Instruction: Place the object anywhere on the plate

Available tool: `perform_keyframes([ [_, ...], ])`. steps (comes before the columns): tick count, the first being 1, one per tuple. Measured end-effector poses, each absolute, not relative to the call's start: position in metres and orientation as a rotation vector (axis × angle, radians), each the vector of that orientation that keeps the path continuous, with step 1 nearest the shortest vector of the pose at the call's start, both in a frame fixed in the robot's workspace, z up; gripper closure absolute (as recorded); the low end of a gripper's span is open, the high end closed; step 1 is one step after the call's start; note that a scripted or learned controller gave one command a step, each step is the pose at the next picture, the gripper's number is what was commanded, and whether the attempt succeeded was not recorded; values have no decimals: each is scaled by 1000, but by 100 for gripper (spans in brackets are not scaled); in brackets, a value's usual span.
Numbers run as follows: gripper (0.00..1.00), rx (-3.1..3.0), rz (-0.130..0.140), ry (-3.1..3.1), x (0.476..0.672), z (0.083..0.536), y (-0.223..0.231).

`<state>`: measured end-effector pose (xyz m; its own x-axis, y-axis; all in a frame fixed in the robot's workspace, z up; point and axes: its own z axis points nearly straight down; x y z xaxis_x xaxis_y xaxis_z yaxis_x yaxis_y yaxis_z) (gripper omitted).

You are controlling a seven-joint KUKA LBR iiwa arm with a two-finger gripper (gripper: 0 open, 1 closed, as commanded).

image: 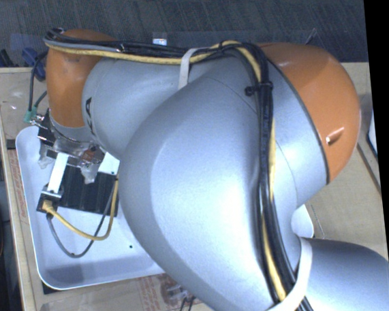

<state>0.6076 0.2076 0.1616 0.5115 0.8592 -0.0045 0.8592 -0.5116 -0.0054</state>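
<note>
Object and plate alike lie somewhere I cannot place, since the arm's bulk covers most of the bench. On the left, one white bin (pixel 29 201) sits on the pale bench (pixel 4 94), with its rounded rim and smooth floor visible along the left and near sides. Over the far-left part of that bin the gripper (pixel 79 161) points downward, just beneath the orange band (pixel 67 75) of the wrist. Whether it is open or closed, or has hold of anything, cannot be told from this angle. From the wrist the grey arm (pixel 204 184) extends right and toward the near side, sharply folded — its big rounded link lies across the middle, a second orange cap (pixel 326 104) bulges at the right, and the next link runs off at the near right corner. A bundle of black and yellow cables (pixel 265 144) follows the arm's length, tied down with white straps. Counted: one arm, one gripper, one bin in plain sight, two orange patches.
</note>
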Motion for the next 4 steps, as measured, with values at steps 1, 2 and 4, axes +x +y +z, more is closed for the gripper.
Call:
perform_keyframes([
  [1,100,-2722,16,-1558,607,171,209],
  [2,100,-2594,2,-1770,656,201,188],
  [4,100,-2719,5,-1572,600,175,218],
])
